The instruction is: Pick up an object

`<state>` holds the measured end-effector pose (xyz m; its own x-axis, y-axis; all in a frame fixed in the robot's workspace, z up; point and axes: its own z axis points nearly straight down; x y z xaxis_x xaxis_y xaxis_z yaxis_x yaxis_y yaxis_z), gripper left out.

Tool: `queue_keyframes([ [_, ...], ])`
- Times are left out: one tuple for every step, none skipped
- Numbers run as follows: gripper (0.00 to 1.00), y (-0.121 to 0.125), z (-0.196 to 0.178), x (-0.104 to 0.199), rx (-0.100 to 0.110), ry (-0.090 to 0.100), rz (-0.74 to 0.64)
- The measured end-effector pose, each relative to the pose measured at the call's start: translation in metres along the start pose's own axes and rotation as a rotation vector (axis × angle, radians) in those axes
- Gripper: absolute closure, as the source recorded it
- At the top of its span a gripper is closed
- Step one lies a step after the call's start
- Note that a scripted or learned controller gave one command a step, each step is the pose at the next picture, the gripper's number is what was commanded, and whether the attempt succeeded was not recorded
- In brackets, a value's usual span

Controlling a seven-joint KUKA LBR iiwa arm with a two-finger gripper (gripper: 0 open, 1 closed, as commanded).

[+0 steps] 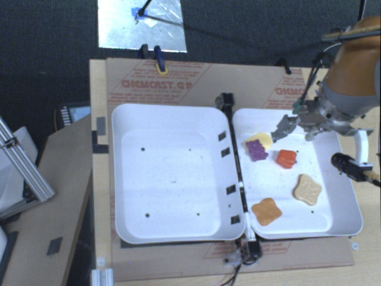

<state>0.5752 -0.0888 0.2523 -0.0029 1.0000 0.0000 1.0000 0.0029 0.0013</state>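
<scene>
The right bin (342, 210) holds several small objects. A yellow piece (261, 140) touches a purple piece (257, 151) near the divider. A red piece (286, 158) lies just right of them. A pale bread-shaped piece (307, 190) and an orange-brown piece (266, 211) sit toward the front. My gripper (296, 131) hangs over the back of the right bin, above and slightly behind the red piece. It is open, its fingers spread apart with nothing between them.
The left bin (172, 171) adjoins the right one along a black-clipped divider (235, 165). A black attachment (351, 167) juts from the arm over the right bin's right rim. A foil sheet (141, 16) lies behind the bench.
</scene>
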Motion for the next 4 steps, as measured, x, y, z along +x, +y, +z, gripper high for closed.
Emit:
queue_keyframes([
  [0.00, -0.094, 0.135, -0.038, 0.018, 0.003, 0.009],
  [0.00, -0.068, 0.165, -0.067, -0.002, -0.001, 0.002],
  [0.00, -0.038, 0.157, -0.042, -0.003, 0.000, -0.004],
  [0.00, -0.043, 0.020, -0.023, -0.013, -0.002, -0.004],
])
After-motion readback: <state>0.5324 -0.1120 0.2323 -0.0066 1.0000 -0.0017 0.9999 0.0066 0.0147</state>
